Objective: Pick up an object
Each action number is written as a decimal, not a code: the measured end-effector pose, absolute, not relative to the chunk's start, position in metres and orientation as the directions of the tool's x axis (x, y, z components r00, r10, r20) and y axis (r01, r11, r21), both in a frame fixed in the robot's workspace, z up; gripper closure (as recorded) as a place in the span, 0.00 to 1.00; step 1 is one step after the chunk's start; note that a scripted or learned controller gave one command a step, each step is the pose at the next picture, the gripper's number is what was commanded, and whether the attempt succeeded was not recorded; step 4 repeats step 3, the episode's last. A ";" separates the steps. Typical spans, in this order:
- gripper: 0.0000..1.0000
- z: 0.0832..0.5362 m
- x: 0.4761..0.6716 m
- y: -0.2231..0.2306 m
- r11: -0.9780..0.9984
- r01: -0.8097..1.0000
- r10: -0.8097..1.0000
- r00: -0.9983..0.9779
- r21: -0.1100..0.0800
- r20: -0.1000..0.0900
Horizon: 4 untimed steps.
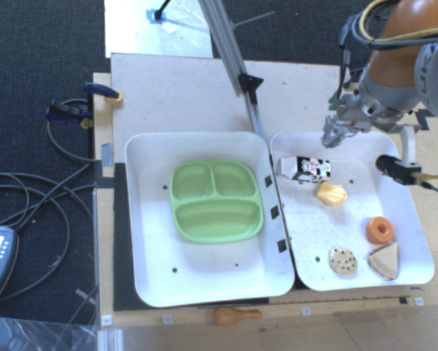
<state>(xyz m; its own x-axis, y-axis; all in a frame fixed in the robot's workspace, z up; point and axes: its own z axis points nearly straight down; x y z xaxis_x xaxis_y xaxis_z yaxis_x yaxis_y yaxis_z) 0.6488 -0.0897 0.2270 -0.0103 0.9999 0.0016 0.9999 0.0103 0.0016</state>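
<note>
In the camera view, two shallow white bins are seen side by side on the bench: the left bin (142,218) and the right bin (412,229). A green divided plate (216,200), with three compartments, is laid flat in the middle of the left bin. Five small objects are spread through the right bin. A small carton with a black-and-white cow pattern (306,169) is lying on its side near the bin's far left corner, and a yellow pastry-like piece (331,194) is placed just beside it, toward the near side. An orange doughnut-shaped ring (379,229) is found nearer the right wall, a tan wedge like a slice of bread (385,261) is set just below it, and a round speckled cookie (342,261) is lying to the left of the wedge, apart from it. The gripper (335,136) is seen over the far edge of the right bin, up and to the right of the cow-patterned carton and clear of it; nothing is seen between its tips, and whether the claw is open or closed cannot be told at this slant. A brown wooden piece (237,314) is lying on the bench just in front of the bins.
</note>
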 end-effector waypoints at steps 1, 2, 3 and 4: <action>1.00 0.219 0.654 -0.039 0.011 1.000 1.000 -0.011 0.001 0.002; 1.00 0.232 0.659 0.016 0.012 1.000 1.000 -0.012 0.004 0.002; 1.00 0.242 0.654 0.069 0.012 1.000 1.000 -0.012 0.003 0.003; 1.00 0.242 0.654 0.069 0.012 1.000 1.000 -0.012 0.003 0.003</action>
